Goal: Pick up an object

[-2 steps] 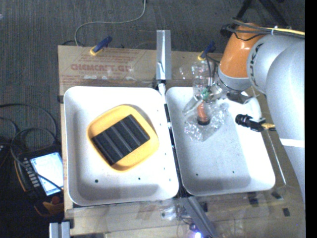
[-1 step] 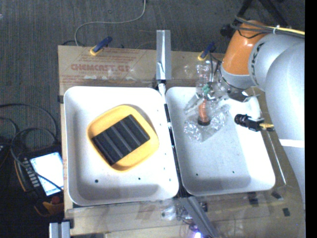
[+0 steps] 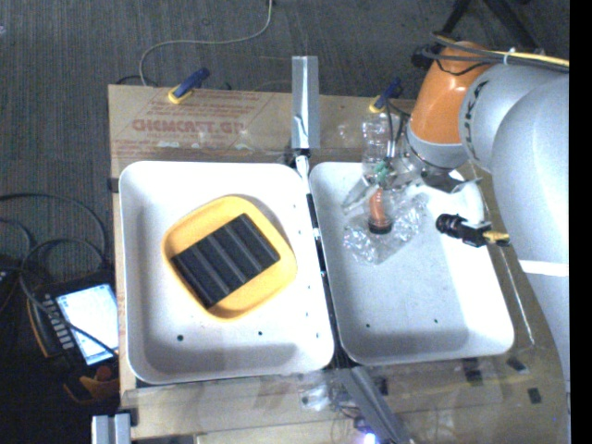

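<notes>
Yellow tray point(image 3: 231, 255) lies in the left bin point(image 3: 148, 192) — crumpled clear bottle point(image 3: 379, 213) in the right bin point(image 3: 435, 313)

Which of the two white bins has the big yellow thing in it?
The left bin: it holds a yellow tray with a black ribbed insert. The right bin, under the arm, holds crinkled clear plastic.

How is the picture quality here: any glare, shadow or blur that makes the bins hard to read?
Camera view: even light, both white bins bright but not washed out; the yellow tray in the left bin is sharp with a soft shadow; the clear plastic in the right bin glints and blurs into the gripper; the floor is dark and grainy.
</notes>
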Tool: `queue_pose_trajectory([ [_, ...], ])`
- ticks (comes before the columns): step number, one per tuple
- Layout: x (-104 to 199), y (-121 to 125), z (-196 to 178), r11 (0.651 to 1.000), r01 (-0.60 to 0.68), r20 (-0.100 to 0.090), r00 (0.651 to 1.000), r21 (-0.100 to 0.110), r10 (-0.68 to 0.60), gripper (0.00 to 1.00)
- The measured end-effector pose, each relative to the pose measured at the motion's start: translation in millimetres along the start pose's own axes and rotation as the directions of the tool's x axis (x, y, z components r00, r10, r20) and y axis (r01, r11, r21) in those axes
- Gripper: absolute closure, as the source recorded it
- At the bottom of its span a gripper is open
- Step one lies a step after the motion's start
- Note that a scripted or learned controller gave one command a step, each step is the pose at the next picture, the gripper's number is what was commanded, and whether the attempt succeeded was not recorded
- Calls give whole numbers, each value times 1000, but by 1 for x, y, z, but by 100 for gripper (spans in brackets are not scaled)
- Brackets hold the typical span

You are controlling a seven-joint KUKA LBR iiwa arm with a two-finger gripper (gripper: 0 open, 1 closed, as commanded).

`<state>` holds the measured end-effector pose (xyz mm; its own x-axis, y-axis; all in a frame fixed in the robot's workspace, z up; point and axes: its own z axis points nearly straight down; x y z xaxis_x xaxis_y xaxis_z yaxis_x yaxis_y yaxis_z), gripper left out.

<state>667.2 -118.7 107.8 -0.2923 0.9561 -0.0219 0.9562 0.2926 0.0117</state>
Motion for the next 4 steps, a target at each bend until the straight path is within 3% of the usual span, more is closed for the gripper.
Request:
queue_pose_trajectory([
  [1,3,2,-26,995,101,-20,995,11,-101,0],
  [3,-1,0,0,981,193,-16,981,-3,-193,0],
  [4,-10,-2,1,978,206,-30,978,-9,-206,0],
])
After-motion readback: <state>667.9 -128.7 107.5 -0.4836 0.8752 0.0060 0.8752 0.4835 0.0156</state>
